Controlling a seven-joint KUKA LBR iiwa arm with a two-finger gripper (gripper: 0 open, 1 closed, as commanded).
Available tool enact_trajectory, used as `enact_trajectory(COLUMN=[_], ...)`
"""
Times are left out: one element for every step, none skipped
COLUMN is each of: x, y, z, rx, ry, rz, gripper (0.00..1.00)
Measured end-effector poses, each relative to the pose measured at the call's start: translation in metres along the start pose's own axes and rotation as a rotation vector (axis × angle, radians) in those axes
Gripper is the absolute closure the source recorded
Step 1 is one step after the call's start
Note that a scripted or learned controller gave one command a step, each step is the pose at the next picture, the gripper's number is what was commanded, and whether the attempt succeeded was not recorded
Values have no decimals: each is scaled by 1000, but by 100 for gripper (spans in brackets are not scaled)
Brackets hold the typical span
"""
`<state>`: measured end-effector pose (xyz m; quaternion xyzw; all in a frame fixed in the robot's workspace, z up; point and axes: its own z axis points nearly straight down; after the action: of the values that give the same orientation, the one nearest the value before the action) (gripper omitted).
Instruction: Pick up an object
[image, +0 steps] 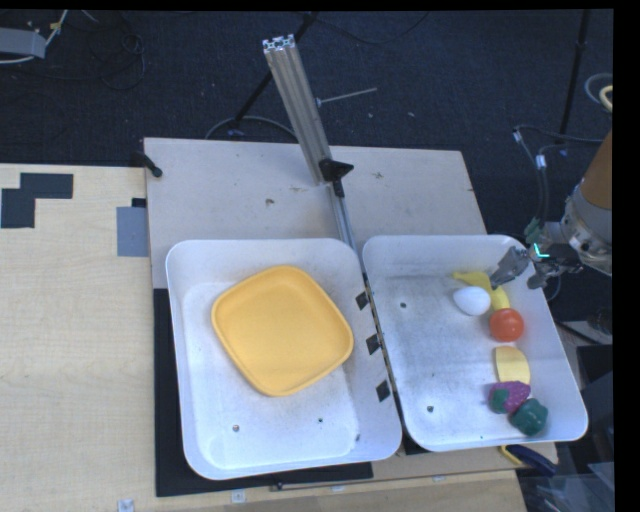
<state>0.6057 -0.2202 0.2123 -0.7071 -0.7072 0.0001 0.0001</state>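
Nearest the camera, a green piece (529, 415) and a purple piece (508, 396) lie well below the jaws (524, 268), with a yellow wedge (512, 364) and red ball (506, 324) between. The jaws stand apart, clamping nothing, just right of the white egg (471, 300) and yellow banana (482, 284) in the right bin (420, 340).

Fixed camera above, slanting down on both bins (190, 300).

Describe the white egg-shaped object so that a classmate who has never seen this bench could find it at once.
Start at the right-hand white bin, the one without the yellow plate. Along its far right side runs a line of small toys; near the top of that line lies the white egg, just above the red ball. It is the only white toy there.
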Motion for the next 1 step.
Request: enact_trajectory(x=[0], y=[0], z=[0], rx=[0], ry=[0], rz=[0], gripper=[0])
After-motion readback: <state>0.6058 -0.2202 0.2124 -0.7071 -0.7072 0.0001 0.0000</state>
